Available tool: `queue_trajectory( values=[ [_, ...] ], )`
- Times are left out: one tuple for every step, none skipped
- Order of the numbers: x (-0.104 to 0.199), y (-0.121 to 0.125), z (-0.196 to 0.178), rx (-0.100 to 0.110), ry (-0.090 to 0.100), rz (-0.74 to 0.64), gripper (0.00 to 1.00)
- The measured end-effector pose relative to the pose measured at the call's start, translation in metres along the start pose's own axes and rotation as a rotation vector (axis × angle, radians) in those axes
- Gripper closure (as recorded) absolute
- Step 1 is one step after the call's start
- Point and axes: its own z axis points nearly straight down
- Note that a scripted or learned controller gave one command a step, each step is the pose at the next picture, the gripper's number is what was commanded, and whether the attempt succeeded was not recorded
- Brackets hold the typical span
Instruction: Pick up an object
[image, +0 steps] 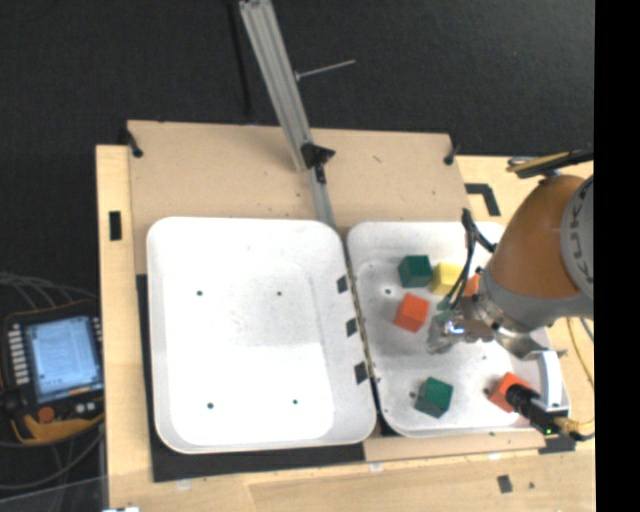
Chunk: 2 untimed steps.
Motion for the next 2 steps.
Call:
queue_trajectory(
  values=[
    [0.002,-0.002,-0.063,-0.003,0.000,-0.001,1.00],
    [0.002,0.001,-0.116,-0.002,0.000,-0.002,1.00]
  ],
)
